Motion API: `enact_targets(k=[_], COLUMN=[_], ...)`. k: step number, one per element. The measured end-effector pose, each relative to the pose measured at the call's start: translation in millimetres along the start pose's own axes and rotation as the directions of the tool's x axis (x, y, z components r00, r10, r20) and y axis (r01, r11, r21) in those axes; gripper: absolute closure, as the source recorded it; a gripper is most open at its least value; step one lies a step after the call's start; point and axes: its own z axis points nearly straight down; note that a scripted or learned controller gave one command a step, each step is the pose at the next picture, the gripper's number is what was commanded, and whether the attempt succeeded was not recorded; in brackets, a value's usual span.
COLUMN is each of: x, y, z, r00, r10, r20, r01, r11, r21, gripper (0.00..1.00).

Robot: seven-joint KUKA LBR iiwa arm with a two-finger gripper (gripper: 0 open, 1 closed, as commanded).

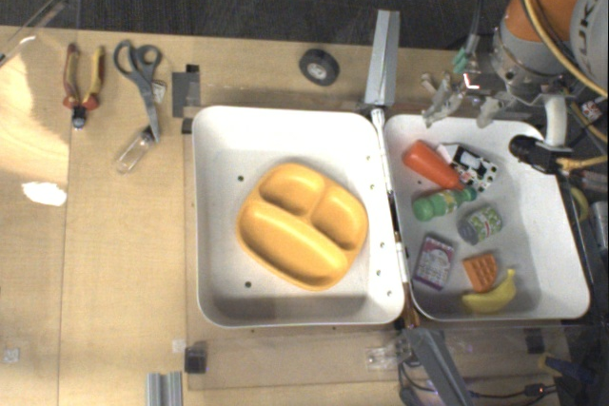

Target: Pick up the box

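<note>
While keeping the tool [464,100] spread wide as now, carry from the right bin's [571,299] far rim past the carrot [430,164] and green bottle [442,202] toward the purple box [435,261], lying flat well apart from it, nearer the camera. Centre over it, clear of the orange block [481,269] beside, then descend straight and close across the narrow sides.
</note>
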Motion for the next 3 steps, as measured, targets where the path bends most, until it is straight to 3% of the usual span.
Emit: enact_targets(k=[1, 2, 3], x=[-27.2, -18.4, -4.4], y=[-71.2, -112.5, -155.3], z=[62.8, 146.0, 163.2], r00=[1.0, 1.0, 0.99], r10=[0.005, 0.01, -0.14], r20=[0.001, 0.001, 0.009], r01=[-0.005, -0.01, 0.14], r11=[1.0, 1.0, 0.99], r21=[-0.001, 0.0, -0.02], gripper=[0.0, 0.0, 0.0])
